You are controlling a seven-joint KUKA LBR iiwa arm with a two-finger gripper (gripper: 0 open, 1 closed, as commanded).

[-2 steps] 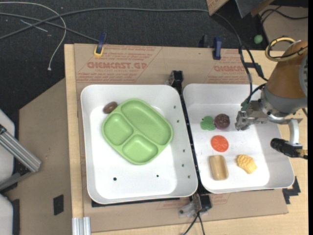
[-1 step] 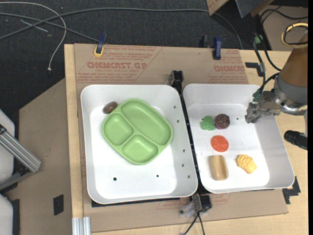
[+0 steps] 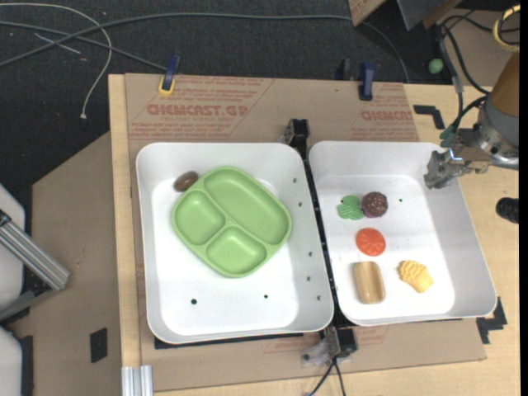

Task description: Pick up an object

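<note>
The right bin [image 3: 437, 213] holds several small toy foods: a green leafy piece [image 3: 351, 209], a dark maroon round piece [image 3: 375, 204], an orange-red round piece [image 3: 370, 242], a tan bread-like block [image 3: 369, 281] and a yellow piece [image 3: 416, 275]. My gripper [image 3: 441, 172] hangs over the bin's upper right corner, well to the right of and above these pieces. Nothing shows between its fingers.
The left bin [image 3: 165, 287] carries a green three-compartment plate [image 3: 232, 220] and a small brown object [image 3: 186, 181] at its upper left. Blue clamps [image 3: 171, 73] hold the cardboard base at the back. Cables trail across the dark floor behind.
</note>
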